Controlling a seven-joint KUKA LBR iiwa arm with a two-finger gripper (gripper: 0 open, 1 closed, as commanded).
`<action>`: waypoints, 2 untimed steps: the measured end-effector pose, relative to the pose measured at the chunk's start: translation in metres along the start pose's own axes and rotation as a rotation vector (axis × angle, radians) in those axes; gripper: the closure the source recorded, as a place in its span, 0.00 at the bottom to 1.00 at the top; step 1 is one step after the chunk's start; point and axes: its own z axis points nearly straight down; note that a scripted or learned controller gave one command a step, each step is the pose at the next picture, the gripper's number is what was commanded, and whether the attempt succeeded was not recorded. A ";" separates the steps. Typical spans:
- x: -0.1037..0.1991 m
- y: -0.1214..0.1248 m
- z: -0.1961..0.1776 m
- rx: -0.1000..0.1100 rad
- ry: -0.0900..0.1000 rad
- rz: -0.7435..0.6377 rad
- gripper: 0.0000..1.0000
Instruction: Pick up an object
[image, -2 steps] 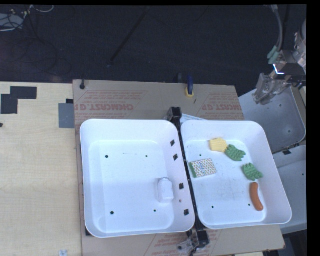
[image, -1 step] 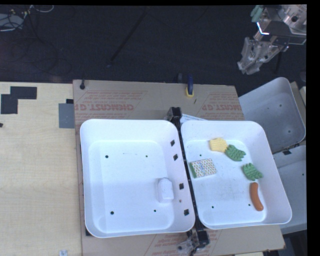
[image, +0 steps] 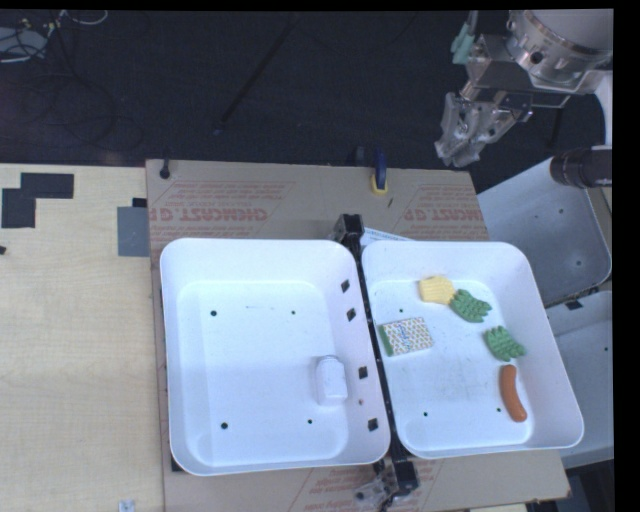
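The arm (image: 560, 40) reaches in at the upper right, held high and well behind the two bins, its wrist bent so that the jaws hang down and slightly to the left over the dark background beyond the surface; whether the jaws are wide or narrow cannot be told, and nothing can be seen between them. The right bin (image: 545, 300) holds a yellow block (image: 435, 290) near its back, a green leafy piece (image: 469, 304) just beside it, a second green piece (image: 504, 343) nearer the right wall, an orange sausage-shaped toy (image: 512, 392) near the front right, and a patterned packet (image: 406, 337) by the left wall. The left bin (image: 200, 270) holds a small white cylinder (image: 331, 379) near its right side. Both bins sit on a brown cardboard sheet (image: 260, 205) with red printing, laid on a pale wood surface (image: 70, 350). A small yellow and blue clamp (image: 379, 173) stands at the sheet's back edge, and dark cables (image: 60, 30) lie in the black area behind.
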 end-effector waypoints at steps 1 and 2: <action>0.045 0.041 -0.017 -0.004 0.000 0.000 1.00; 0.093 0.026 -0.016 0.001 -0.001 0.000 1.00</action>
